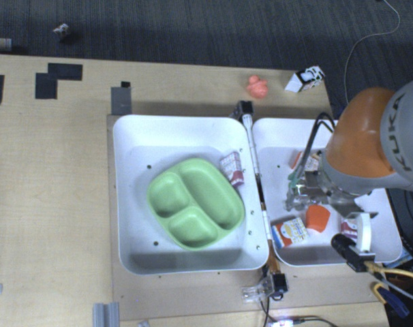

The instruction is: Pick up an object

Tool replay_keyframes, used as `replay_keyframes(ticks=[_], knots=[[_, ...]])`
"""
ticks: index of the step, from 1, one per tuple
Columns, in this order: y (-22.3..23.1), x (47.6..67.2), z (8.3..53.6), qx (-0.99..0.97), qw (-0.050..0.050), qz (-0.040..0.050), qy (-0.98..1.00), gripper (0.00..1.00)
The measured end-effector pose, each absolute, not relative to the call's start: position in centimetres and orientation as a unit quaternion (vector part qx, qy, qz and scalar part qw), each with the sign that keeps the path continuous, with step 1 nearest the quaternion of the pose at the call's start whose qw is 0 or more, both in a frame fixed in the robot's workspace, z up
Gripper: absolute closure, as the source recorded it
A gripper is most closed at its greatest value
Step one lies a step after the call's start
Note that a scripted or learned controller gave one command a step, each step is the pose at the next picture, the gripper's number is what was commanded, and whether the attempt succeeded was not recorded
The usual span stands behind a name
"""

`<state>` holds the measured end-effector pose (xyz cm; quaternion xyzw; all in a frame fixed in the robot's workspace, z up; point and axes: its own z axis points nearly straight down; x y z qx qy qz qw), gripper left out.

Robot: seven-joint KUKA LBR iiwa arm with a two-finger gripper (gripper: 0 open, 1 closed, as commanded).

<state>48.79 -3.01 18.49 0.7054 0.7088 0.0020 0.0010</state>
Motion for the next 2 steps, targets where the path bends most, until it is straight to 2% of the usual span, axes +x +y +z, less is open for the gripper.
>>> replay_keyframes(ticks=[1, 2], knots=[[-3.1, 48.8, 18.5, 0.706, 0.001, 0.0016, 0.708, 0.00], [-10.7, 49.8, 10.2, 0.707, 0.006, 0.0027, 0.708, 0.00]])
